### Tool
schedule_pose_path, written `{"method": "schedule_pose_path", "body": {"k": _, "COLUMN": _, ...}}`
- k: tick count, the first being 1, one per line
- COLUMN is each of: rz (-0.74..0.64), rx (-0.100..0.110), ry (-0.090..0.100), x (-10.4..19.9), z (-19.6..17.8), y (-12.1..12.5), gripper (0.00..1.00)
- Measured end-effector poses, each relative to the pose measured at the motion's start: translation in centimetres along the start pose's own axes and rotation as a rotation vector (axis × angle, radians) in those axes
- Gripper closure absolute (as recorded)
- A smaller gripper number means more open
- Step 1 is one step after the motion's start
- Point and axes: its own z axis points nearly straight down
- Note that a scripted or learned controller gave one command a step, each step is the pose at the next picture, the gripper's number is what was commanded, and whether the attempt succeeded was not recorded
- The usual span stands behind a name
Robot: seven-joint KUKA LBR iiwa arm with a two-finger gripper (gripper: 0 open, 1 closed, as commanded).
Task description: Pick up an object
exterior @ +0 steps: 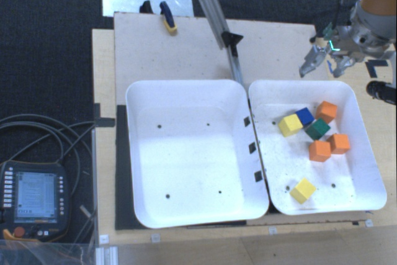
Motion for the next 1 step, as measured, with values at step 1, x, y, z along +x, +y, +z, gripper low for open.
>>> {"method": "schedule_pose_path", "body": {"k": 1, "rz": -0.001, "rx": -0.003, "ry": -0.001, "x": 0.01, "z": -0.20, "y": 0.05, "gripper": 0.00}}
